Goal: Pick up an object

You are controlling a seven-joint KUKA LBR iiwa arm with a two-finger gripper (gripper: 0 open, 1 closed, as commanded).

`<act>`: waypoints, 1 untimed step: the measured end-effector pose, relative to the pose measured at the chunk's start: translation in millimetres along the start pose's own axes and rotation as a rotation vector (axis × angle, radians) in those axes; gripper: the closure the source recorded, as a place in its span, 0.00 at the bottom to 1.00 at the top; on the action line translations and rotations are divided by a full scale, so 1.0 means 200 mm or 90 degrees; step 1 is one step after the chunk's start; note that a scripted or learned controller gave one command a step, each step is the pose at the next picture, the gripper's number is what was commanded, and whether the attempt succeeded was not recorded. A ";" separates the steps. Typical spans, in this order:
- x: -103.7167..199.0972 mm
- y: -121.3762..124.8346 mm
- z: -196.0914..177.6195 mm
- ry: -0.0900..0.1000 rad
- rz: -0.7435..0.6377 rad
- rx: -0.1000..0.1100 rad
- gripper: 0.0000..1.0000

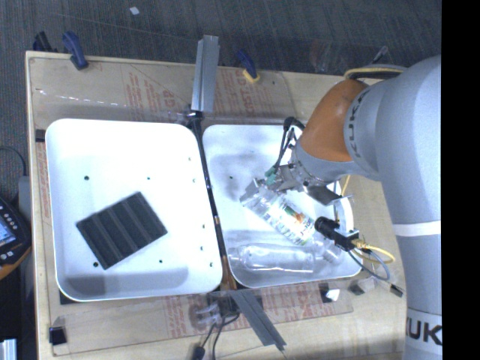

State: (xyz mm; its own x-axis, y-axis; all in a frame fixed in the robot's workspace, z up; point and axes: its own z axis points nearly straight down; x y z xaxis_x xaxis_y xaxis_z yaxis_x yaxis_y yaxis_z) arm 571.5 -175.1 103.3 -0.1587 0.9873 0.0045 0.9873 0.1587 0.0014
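Note:
Two clear plastic bottles lie in the right bin (225, 156). One bottle (279, 213) with a small coloured label lies diagonally in the middle. The other bottle (281, 259) lies flat along the bin's front wall. My gripper (283, 178) is low in the right bin, right at the upper end of the diagonal bottle. The arm's orange band and wrist cover its rear. A black ribbed flat slab (121, 229) lies in the left bin (112, 133), far from the gripper.
A metal bar (205, 73) runs back from the gap between the bins, and another (255, 325) sticks out at the front. Blue clamps (75, 51) hold the board's back edge. Cables (371, 255) trail by the right bin's front right corner.

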 end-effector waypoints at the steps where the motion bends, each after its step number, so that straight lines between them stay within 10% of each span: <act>1: 0.02 0.00 0.05 -0.002 -0.029 0.002 0.00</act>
State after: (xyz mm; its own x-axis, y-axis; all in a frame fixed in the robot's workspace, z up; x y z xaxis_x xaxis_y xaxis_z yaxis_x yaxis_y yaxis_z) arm 571.0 -170.7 93.0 -0.2042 0.9789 0.0019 0.9789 0.2042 -0.0010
